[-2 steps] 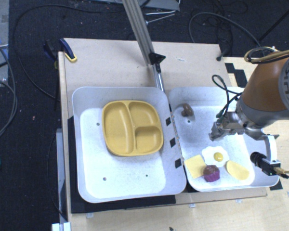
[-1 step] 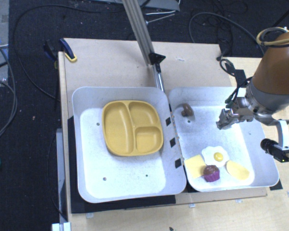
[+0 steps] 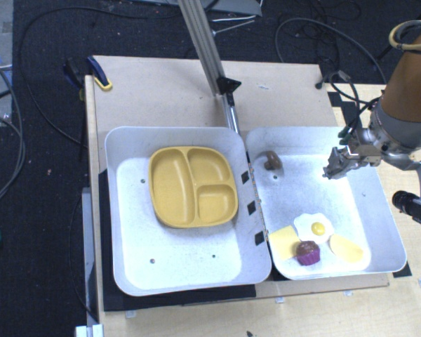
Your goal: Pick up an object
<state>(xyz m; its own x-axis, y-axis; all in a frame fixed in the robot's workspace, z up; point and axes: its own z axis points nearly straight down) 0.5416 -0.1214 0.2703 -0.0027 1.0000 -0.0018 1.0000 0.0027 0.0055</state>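
My gripper [image 3: 335,168] hangs over the right part of the right bin [image 3: 368,188], above its bare floor and with nothing seen in it. At that bin's front lie a fried egg [image 3: 316,226], a yellow cheese slice [image 3: 283,241], a purple fruit [image 3: 308,253] and a pale yellow piece [image 3: 347,248], well below and left of the gripper. A small brown object [image 3: 271,161] lies near the bin's back left corner.
The left bin [image 3: 126,258] holds a yellow divided tray [image 3: 193,186]. A slanted metal pole [image 3: 203,37] crosses the bench behind the bins. A blue and yellow tool [image 3: 98,74] lies at the bench's back left corner.
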